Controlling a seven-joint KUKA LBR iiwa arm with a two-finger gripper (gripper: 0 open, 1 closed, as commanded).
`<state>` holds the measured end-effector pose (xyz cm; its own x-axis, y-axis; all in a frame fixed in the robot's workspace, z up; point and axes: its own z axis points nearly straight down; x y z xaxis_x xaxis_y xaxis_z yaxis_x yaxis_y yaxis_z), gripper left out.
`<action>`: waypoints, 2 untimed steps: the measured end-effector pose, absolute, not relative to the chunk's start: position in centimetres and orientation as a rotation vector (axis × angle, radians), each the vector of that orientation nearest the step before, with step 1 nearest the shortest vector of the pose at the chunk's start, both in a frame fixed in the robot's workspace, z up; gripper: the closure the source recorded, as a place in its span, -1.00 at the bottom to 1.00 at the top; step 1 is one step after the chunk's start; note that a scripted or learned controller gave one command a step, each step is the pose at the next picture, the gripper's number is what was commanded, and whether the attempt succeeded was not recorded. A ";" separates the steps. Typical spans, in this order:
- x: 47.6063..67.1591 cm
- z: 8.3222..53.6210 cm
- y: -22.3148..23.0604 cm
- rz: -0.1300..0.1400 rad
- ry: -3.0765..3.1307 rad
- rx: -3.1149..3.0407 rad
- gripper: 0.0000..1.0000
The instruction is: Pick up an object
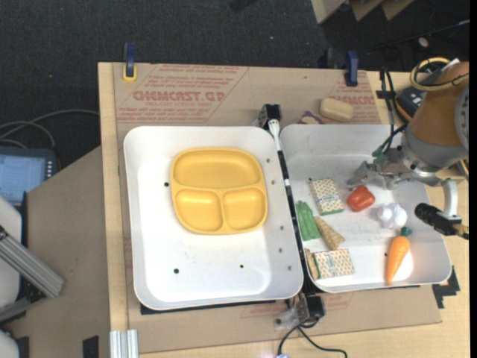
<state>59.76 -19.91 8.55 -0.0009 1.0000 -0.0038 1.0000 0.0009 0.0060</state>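
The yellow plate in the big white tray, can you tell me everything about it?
The yellow plate looks like smooth, slightly shiny plastic with rounded corners. It is split into three sections: one wide section along the far side and two smaller ones side by side on the near side. All three show only bare yellow. It lies flat and right way up in the left white bin, a little toward the far half, resting on the bin's floor. Its edges stay apart from the bin's walls.
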 end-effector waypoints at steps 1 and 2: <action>53.4 8.5 -9.8 -0.003 2.230 2.222 -1.00; 60.0 8.5 -9.4 0.005 2.221 2.215 -1.00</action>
<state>59.97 -9.41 8.49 -0.0030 1.0000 -0.0014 1.0000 0.0030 0.0057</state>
